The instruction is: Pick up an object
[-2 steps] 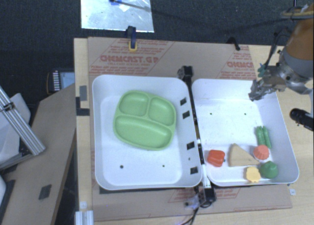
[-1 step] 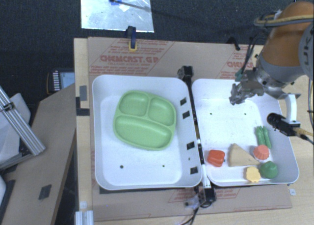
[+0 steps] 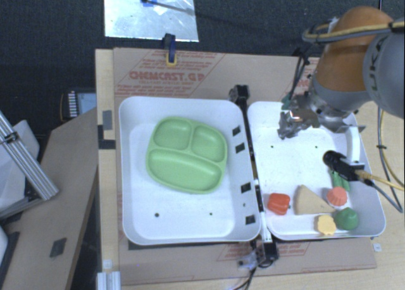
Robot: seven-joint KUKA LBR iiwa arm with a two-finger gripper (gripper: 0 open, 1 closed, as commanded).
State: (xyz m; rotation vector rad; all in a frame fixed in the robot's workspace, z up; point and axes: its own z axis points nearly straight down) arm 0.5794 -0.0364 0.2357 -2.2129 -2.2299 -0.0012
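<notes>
Green, one three-compartment plate [image 3: 187, 154] lies in the left bin [image 3: 136, 216]; five toy foods cluster at the right bin's [image 3: 285, 175] near edge, tool [image 3: 290, 124] above its far end.

A bulky grey arm [image 3: 380, 73] with a rounded orange band; yellow cable loops over it; the small metallic claw [image 3: 291, 124] looks blurred.

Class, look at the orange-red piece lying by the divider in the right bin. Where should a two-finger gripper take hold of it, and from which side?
Probably from straight above, closing across the middle of the orange-red piece. It is small and rounded, with bare bin floor behind it. Keep the fingers off the tan wedge, which lies close on one side.
</notes>
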